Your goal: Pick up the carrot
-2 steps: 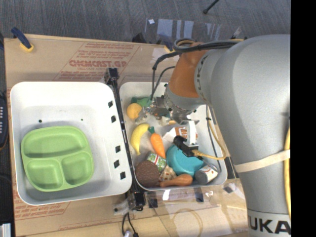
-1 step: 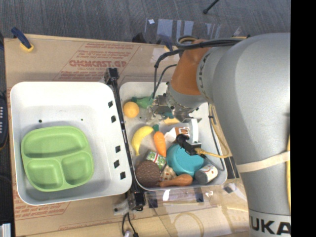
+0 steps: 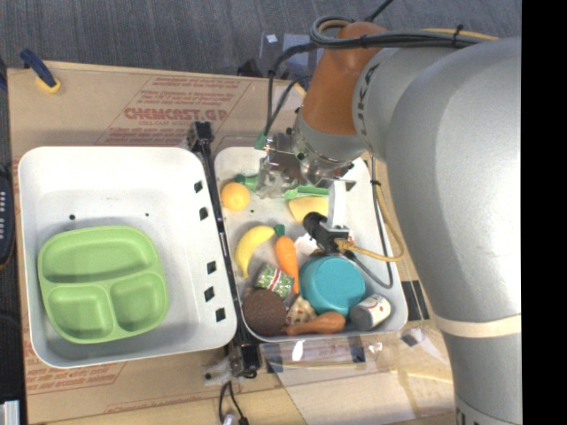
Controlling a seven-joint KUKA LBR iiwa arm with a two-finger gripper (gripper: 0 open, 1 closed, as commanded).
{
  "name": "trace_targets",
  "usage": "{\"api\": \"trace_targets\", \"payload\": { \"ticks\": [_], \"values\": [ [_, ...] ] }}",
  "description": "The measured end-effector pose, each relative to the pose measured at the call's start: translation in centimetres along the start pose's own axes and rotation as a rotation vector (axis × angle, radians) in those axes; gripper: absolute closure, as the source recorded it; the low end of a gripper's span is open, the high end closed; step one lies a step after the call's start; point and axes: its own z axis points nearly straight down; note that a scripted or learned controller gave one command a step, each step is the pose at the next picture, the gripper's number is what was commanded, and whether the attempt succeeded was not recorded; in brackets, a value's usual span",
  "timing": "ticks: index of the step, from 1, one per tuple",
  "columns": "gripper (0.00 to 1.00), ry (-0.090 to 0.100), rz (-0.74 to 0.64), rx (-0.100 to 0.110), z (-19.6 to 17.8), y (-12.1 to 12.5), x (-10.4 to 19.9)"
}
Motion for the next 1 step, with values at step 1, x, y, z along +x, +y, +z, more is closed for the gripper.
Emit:
{"api": "trace_targets", "payload": {
  "ticks": [1],
  "values": [
    [1.00, 0.000, 0.209, 0.014, 0.53, -9.07, 4.80]
  ]
}}
